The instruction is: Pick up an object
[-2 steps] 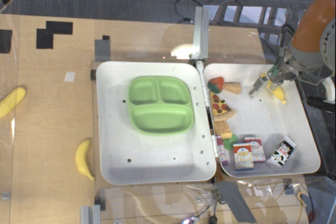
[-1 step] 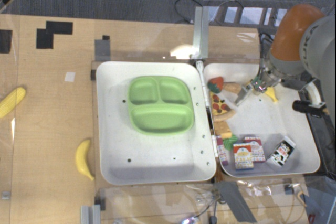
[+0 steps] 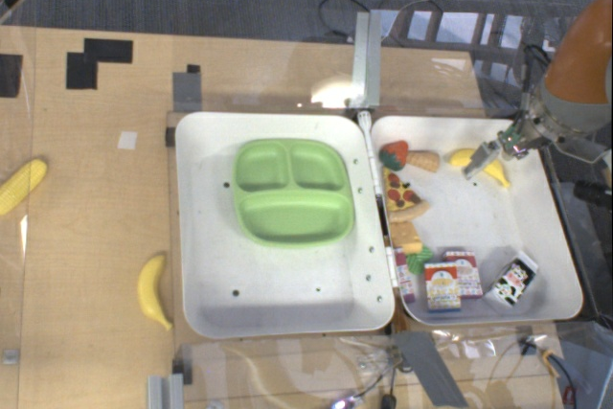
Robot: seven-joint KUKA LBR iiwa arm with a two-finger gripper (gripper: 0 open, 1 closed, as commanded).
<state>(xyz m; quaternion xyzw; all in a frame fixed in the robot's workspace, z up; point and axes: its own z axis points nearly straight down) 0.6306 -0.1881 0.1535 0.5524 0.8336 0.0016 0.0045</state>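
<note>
Gripper down at the far edge of the right bin, right over the small yellow banana.

Starting left: a yellow plastic corn cob (image 3: 19, 186) lies at the bench's nine o'clock edge, and a yellow plastic banana (image 3: 153, 290) rests on the wood just left of the left white bin (image 3: 206, 302). In that bin sits a green three-compartment plastic tray (image 3: 292, 191), about dead centre. Over to the right white bin (image 3: 556, 292): a red toy strawberry (image 3: 394, 152) at eleven o'clock, a toy pizza slice (image 3: 402, 196) below it, two small red-and-white cartons (image 3: 451, 279) at six, a black-and-white carton (image 3: 513, 281) at five. Up at one o'clock, the small yellow toy banana (image 3: 484, 166), with the gripper (image 3: 490, 155) right on it; fingers apart or together, I cannot tell from here.
</note>
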